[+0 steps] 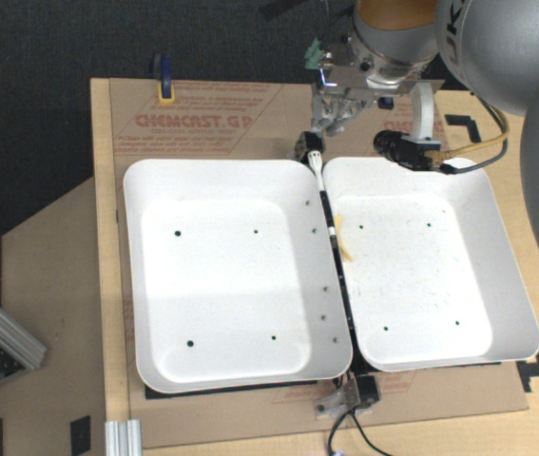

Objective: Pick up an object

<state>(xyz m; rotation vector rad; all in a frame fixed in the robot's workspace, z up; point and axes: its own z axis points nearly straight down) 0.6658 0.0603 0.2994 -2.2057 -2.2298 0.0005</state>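
Note:
My gripper [329, 117] hangs above the far edge of the bench, just behind the spot where the left bin [145, 255] and the right bin [497, 245] meet. I see nothing held in it. A small pale yellow strip [343, 240] lies in the right bin, close against its left wall. A small black and white piece [309, 146] sits at the far end of the seam between the bins, right under the gripper.
The bins rest on a brown board with red lettering [193, 117]. A blue and yellow clamp [163, 79] grips the board's far left edge. A black clip with a cable [359, 389] sits at the front of the seam. An aluminium rail [3, 331] lies off to the left.

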